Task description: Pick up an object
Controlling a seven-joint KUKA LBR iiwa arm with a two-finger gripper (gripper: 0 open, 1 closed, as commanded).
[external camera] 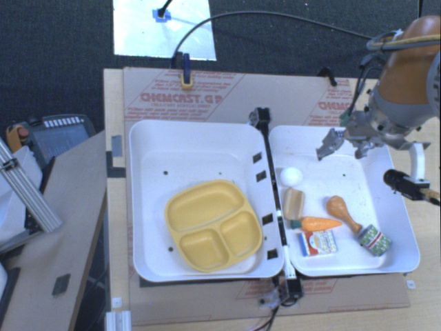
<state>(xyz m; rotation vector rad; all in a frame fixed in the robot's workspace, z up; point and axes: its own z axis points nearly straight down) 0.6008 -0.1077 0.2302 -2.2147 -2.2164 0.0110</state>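
Pincer (348, 143) spread, bare, above far end of right bin (406, 243); carrot (320, 223), drumstick (342, 212), egg (291, 176) unlifted; grasp not yet made

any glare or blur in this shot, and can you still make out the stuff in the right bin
Camera view: even overhead light, soft shadows; the pale sheet at the top is washed out by glare; the arm and gripper look slightly soft. Right bin items stay readable: egg, carrot, drumstick, carton, can. The yellow tray is sharp.
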